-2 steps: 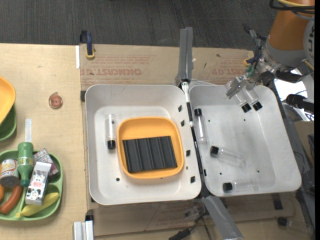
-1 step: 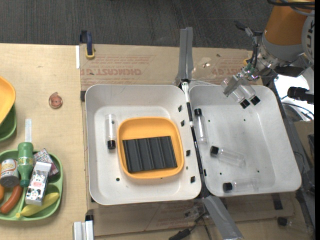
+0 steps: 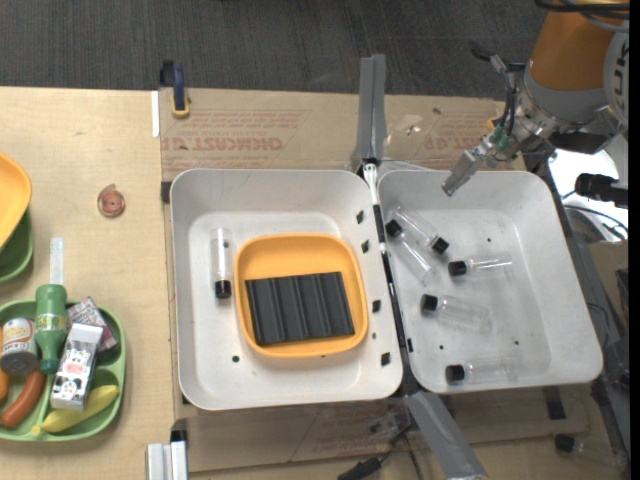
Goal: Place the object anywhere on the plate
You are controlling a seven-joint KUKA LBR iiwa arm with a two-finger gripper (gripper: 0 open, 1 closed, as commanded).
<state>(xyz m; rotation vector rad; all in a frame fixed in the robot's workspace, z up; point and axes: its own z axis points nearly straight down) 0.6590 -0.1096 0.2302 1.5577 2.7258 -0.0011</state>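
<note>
Overhead slanted view of the bench with two shallow white bins side by side. The left bin [image 3: 190, 298] serves here as the landmark. Inside it, an orange plate [image 3: 300, 250] with rounded corners sits slightly right of the bin's centre; a dark ribbed rectangular object [image 3: 300, 306] lies flat on the plate, wholly within its rim and towards its near edge. Between the plate and the bin's left wall lies a clear vial with a black cap [image 3: 220, 263], lengthwise, cap towards the viewer, just beside the plate's rim.

Touching the left bin along its right edge is the right bin [image 3: 560, 268], which holds several more clear vials with black caps [image 3: 437, 242], scattered and mostly apart from one another (some are hard to make out against the white floor). Above the far rim of that bin, well right of the left bin, hangs the gripper [image 3: 455, 180] on the grey arm with its orange band [image 3: 585, 8]; the gripper points down and leftward over the bin's far left corner. Nothing is seen between its tips, and whether its fingers are spread or together cannot be told at this angle.

Left of the left bin, on the wooden table [image 3: 90, 148], stand a green tray of toy foods [image 3: 60, 363], a small pink disc [image 3: 112, 202], and, at the view's edge, a yellow dish [image 3: 12, 203].
</note>
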